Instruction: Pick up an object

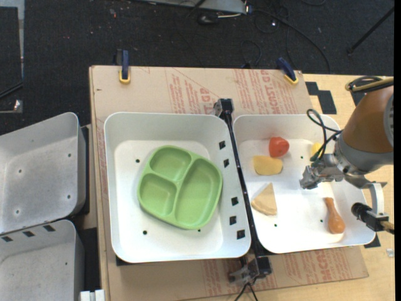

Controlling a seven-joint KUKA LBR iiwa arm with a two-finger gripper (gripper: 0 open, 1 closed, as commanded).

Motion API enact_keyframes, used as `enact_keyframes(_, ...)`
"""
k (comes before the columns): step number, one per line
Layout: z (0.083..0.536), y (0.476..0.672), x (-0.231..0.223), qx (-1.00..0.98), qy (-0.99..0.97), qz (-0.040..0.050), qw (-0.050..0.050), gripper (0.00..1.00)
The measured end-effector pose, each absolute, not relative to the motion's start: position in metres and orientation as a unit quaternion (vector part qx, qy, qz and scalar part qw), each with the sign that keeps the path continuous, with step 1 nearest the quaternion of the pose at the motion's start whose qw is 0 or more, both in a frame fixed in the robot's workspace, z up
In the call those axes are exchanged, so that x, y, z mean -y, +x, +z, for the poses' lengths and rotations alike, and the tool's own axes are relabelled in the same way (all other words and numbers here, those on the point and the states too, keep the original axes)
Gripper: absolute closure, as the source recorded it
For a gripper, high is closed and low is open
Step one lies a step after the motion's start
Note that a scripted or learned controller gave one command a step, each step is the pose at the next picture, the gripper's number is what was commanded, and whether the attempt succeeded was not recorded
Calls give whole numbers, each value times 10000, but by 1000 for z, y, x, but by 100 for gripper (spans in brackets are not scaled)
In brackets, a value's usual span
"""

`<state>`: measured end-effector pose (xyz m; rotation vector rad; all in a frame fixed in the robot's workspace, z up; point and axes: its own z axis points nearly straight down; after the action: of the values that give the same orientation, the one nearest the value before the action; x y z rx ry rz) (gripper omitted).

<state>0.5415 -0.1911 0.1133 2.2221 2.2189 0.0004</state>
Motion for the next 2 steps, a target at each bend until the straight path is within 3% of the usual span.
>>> enact_keyframes(1,169,548,200,-7075,7067,10,28,100)
enact_keyframes(2,229,541,202,-7077,7065,8,22,100)
